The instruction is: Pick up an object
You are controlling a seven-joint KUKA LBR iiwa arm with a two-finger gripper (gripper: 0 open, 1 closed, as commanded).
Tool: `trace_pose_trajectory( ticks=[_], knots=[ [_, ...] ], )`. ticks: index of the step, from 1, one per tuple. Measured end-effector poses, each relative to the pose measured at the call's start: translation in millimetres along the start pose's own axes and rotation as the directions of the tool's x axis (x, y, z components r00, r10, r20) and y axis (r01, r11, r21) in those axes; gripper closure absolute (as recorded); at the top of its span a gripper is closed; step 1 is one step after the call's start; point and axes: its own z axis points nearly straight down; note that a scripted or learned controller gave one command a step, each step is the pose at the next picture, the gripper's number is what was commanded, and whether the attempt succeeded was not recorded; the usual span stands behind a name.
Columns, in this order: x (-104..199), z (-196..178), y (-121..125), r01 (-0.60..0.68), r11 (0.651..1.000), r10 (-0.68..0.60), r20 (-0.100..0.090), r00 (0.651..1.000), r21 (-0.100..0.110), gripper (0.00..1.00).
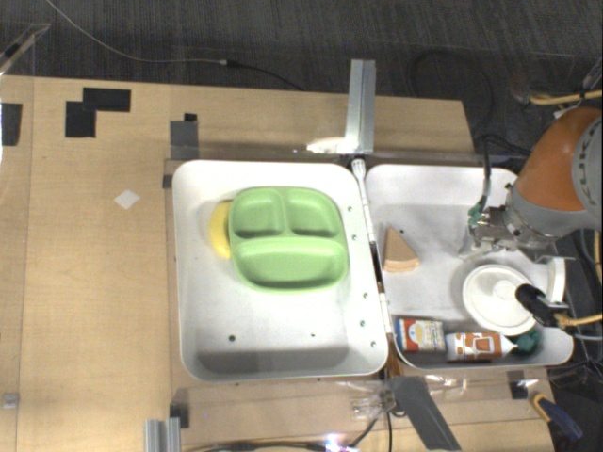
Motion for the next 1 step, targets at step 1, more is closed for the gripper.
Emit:
trace_pose_trajectory(
  ticks=[1],
  knots=[
    [0.0,0.1,-0.1,0.0,1.0,0.0,0.0,1.0,0.0,0.0]
  ],
)
